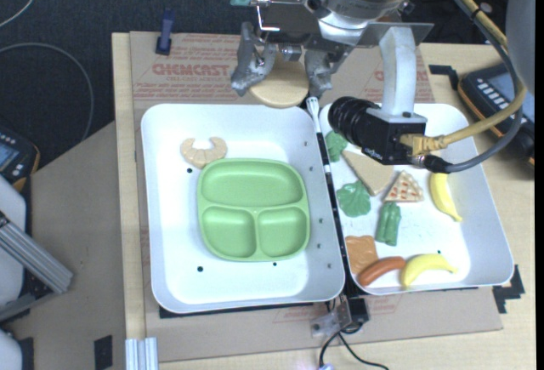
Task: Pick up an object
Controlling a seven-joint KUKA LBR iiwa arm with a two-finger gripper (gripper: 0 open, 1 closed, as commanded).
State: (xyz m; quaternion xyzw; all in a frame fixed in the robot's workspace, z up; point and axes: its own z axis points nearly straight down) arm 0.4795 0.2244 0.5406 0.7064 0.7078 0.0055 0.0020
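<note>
My gripper (283, 81) hangs over the back edge of the left bin (161, 190), its two grey fingers (249, 71) spread either side of a tan round disc (280, 93). The disc sits between the fingertips, raised above the bin's rim, and the fingers are shut on it. In the left bin lie a pale croissant-shaped piece (204, 151) and a green divided plate (252, 208). The right bin (489, 232) holds toy food: a pizza slice (405, 188), two bananas (444, 196) (427, 268), a sausage (382, 269), a green pickle (388, 224) and a leafy green piece (353, 200).
A black cylinder (374, 130) with a yellow hose, fixed to the arm, hangs over the back left of the right bin and hides part of it. The arm's wide grey body covers the top of the view. A blue clip (165, 32) lies on the cardboard behind the left bin.
</note>
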